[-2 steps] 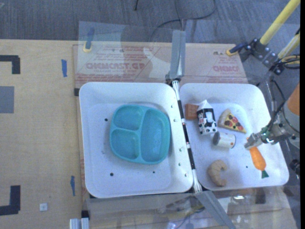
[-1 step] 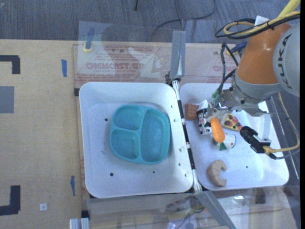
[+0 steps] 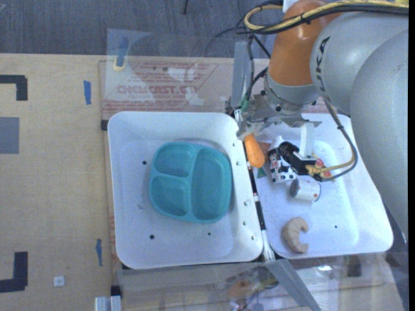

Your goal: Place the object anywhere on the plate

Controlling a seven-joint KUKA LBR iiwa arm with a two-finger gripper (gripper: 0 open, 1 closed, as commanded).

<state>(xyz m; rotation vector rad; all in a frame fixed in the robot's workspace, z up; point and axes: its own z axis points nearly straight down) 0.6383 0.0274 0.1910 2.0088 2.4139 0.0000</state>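
an orange carrot-shaped plastic object (image 3: 255,153) lies in the right of two shallow white bins, close against that bin's left wall. its long axis runs from upper left to lower right in the camera view, nearly along the wall but slanted a little away from it. its upper end points toward the far side of the bench and sits tucked under the robot's gripper (image 3: 248,133). its lower end points toward the middle of the bin.

the left white bin (image 3: 126,238) holds a teal plastic plate with three compartments (image 3: 192,182), resting flat near the bin's centre, with nothing on it. the orange object is apart from the plate, and the two bin walls stand between them.

the right white bin (image 3: 363,229) also holds a pale tan croissant-shaped piece (image 3: 296,234) near its front edge, and a small white cylinder with a dark grey end (image 3: 304,190) lying on its side between the croissant and the orange object.

the gripper hangs over the right bin's far left corner, right at the orange object's upper end. whether it is spread or closed, and whether it grips the object, cannot be told from this view.
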